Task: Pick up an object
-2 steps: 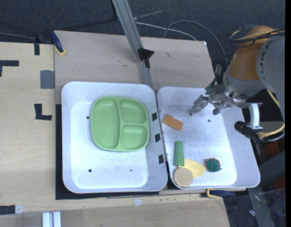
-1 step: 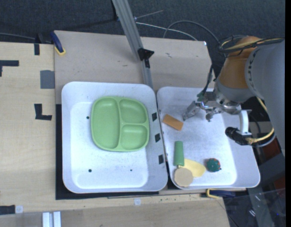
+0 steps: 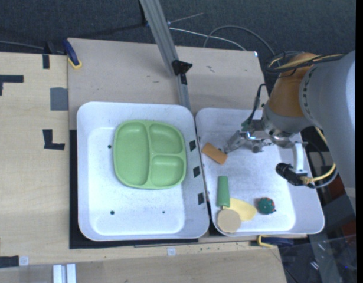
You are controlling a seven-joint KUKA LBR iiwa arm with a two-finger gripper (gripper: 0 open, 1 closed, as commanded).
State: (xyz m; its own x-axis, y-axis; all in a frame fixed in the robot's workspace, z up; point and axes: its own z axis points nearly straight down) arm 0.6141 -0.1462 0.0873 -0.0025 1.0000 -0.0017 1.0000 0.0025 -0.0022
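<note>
A wooden bench (image 3: 28, 158) is carrying two white bins above dark carpet (image 3: 63, 7). The gripper (image 3: 231, 143) is hanging open over the right bin (image 3: 308, 214), its jaws holding nothing, just beside the orange block (image 3: 213, 153). A green divided plate (image 3: 150, 154) is lying in the left bin (image 3: 92, 211).

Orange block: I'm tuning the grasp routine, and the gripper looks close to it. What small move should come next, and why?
Probably a short move left and down to bring the gripper over the orange block. The fingertips sit just to the block's right in the right bin, with nothing seen between them, so no grasp has been made. The block lies apart from the green cylinder.
</note>
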